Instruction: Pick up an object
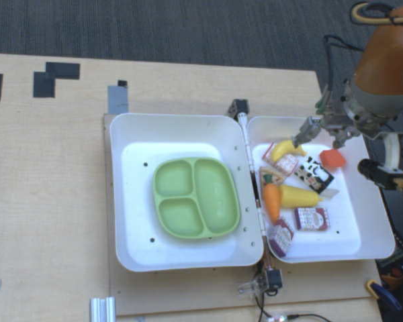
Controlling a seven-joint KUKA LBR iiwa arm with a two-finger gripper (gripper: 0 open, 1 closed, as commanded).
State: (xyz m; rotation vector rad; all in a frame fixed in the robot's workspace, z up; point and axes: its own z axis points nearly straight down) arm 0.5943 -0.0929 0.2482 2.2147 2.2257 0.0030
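We judge the pick to be at its start: nothing is lifted, and every object lies in the right bin (373, 243), so the descent, the closing and the lift all remain to be done. The gripper (322, 134) hangs over the far edge of that bin, its two grey fingers spread apart with nothing between them; one fingertip points toward the small banana (284, 150), the other toward the orange-red piece (333, 158), and we cannot tell whether either tip touches anything. Candidates for the task sit clustered in the bin's left half: the banana, curved and smooth yellow; below it a carrot (272, 201), tapered and orange with a green tip; beside that a longer yellow piece (299, 196), rounded and glossy like moulded plastic; a black and white printed packet (315, 172), flat and angular; a dark red box (312, 219) with a pale label; and a crinkled, shiny pouch (281, 237) near the front wall. They crowd against one another, which we think makes a clean grasp harder. The left bin (127, 186) holds a pale green divided plate (196, 198), smooth, rounded at the corners, with three compartments. Both bins are shallow, white and matte, resting on a light wood bench (47, 193)
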